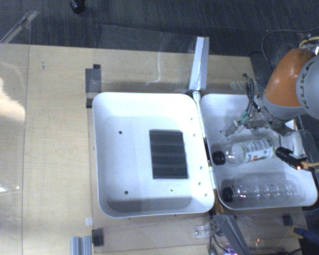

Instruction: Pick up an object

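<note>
Pale wooden surface [53,158] carries two shallow white plastic bins side by side, left bin [103,142] and right bin [218,106], rims touching. A dark ribbed rectangular panel [168,153] lies in the left bin's floor. Grey metal bar [199,64] stands behind the bins' junction; dark grey carpet [165,7] beyond.

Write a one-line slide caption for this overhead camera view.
End effector above the right bin, which holds two clear bottles; the left bin holds a dark ridged block.

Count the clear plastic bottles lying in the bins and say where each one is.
2, both in the right bin: a labelled bottle lying across its middle, and a larger bottle along its near edge. The arm could hide more.
</note>
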### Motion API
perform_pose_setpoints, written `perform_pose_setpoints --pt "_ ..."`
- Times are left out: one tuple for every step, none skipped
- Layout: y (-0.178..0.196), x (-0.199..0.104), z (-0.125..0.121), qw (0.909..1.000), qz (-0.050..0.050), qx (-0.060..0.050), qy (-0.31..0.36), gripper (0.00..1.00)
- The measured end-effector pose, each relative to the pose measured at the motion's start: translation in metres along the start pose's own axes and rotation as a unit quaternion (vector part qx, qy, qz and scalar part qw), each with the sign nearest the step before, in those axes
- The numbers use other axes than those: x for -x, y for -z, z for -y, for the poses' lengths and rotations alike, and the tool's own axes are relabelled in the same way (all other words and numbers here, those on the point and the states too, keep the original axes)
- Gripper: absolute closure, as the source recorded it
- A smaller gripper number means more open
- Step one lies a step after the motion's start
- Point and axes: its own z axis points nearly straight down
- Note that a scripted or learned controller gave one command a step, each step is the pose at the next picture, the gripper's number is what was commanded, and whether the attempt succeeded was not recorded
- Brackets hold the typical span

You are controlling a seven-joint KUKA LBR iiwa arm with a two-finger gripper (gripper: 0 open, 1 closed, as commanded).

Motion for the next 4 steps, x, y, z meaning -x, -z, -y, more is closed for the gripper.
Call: perform_pose_setpoints --pt "0.002 0.02 0.062 0.9973 0.001 0.001 0.074 0.0" --pt "0.016 -0.066 0.081 0.9929 -0.002 0.001 0.119 0.0" --pt "0.005 -0.058 0.028 0.999 -0.001 -0.002 0.044 0.0" --pt "0.008 -0.01 0.081 0.999 0.0 0.002 0.046 0.0"
